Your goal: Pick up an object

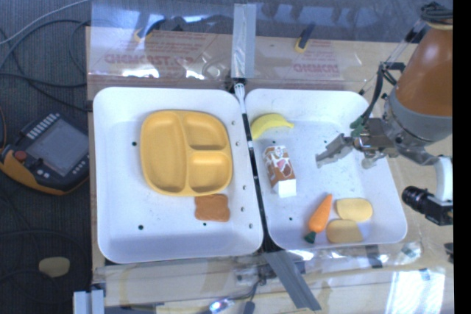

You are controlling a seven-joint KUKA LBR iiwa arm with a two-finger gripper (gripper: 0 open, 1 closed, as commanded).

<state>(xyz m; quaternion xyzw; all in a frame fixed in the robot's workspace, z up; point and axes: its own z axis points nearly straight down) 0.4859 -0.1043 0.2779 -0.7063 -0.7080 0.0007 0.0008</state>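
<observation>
The end effector [335,149] hangs over the right bin [386,228], reaching in from the right, and whether it is parted or closed cannot be told from this slant; nothing shows clamped in it. By size, the rest runs so: the tabletop [118,62], covered at the back with clear taped sheeting, carries the left bin [118,232] and the right one side by side, likely so that things can be moved from one to the other. In the left bin lies a yellow tray [185,152], with a toast slice [213,208] just below it. The right bin holds the likely targets: a carton [280,170] near the dividing wall, a banana [269,123] above it, a bun [354,209] and a potato [344,232] touching near the front rim, and a carrot [319,215] just beside them. The carton lies left of the end effector and slightly nearer the front; the carrot lies below it. No object looks lifted yet, so the pick seems still ahead.
</observation>
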